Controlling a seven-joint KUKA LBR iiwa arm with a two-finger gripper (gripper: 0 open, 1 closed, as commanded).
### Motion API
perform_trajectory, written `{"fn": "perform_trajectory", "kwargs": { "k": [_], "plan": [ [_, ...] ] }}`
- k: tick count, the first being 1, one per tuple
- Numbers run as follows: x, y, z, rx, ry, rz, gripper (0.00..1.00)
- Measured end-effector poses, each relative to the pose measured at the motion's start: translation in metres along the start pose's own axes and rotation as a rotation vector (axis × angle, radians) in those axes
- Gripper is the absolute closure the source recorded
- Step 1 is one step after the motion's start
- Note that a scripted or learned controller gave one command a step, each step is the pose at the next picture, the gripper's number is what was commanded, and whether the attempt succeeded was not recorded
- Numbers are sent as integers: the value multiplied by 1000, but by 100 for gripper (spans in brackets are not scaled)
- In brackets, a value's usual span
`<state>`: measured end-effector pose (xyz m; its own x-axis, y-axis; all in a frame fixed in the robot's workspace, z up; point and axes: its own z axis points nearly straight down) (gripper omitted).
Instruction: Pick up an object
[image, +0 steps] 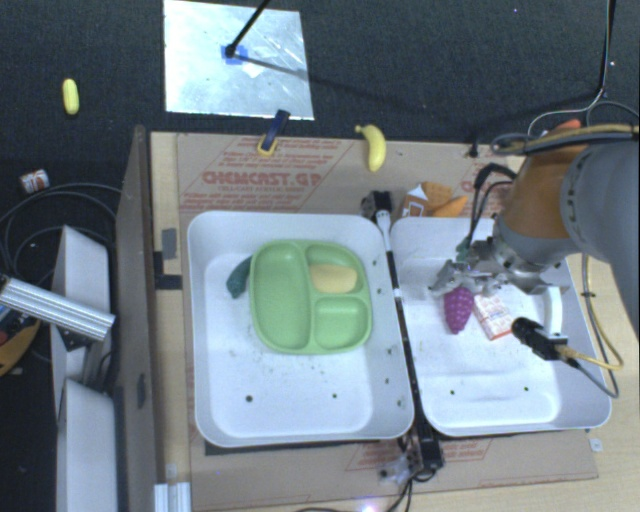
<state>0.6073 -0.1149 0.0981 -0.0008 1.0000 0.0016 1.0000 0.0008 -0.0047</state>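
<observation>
- Sitting in the right bin (500, 405), centre-right of the frame, is a purple grape bunch (458, 310), lying on the white floor in the bin's upper-left part.
- Right above it in the picture, the gripper (462, 275) hangs just beside the top of the bunch; from this slanted angle I can't tell whether it is apart or together, and nothing shows clamped in it.
- Just to the right of the grapes lies a small red-and-white box (493, 318), close to them, tilted.
- The grey arm (590, 200) with its orange band comes in from the right edge, over the bin's upper-right corner.
- Over to the left bin (290, 410): a green divided plate (300, 320) sits in its upper half, with a pale yellow piece (335, 277) in the plate's upper-right compartment.
- A dark teal thing (238, 277) lies against the plate's left rim.
- Beyond the bins, a banana (374, 148) rests on the cardboard, top centre.
- Far upper left, a small yellow item (70, 96) lies on the dark floor, with a shiny silver sheet (238, 60) to its right.
</observation>
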Motion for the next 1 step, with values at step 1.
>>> {"fn": "perform_trajectory", "kwargs": {
  "k": [1],
  "plan": [
    [18, -6, 6, -26, -13, -3, 0]
  ]
}}
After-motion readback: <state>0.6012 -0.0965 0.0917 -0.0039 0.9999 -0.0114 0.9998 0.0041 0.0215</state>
